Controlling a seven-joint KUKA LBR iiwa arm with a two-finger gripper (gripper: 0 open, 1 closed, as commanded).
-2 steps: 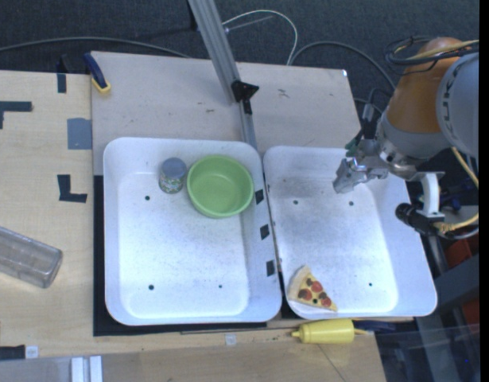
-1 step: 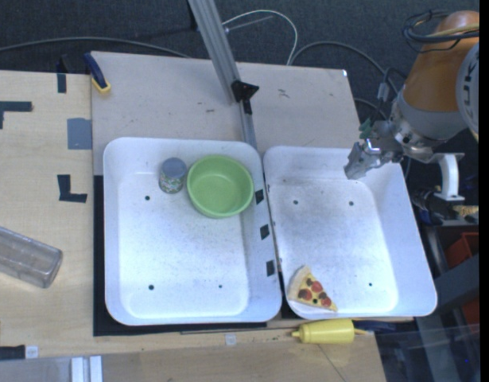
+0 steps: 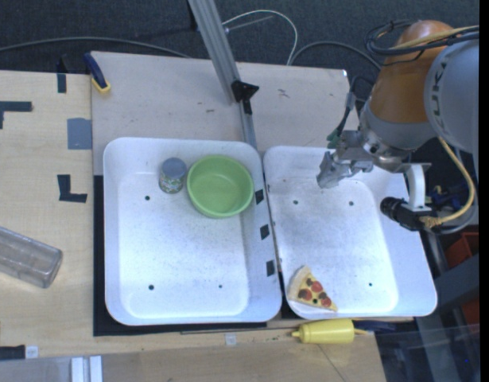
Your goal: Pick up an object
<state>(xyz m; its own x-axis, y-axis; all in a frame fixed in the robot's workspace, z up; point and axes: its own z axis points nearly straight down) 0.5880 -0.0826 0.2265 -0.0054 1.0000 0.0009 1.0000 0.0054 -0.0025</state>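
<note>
A toy pizza slice lies in the near left corner of the right bin. In the left bin a green bowl sits at the far right, with a small grey-lidded can just left of it. My gripper hangs over the far part of the right bin, well away from the pizza slice, and I see nothing between its fingers.
A yellow mustard bottle lies on the bench just in front of the right bin. A clear plastic cup lies on its side at the far left. A slanted metal pole rises behind the bins.
</note>
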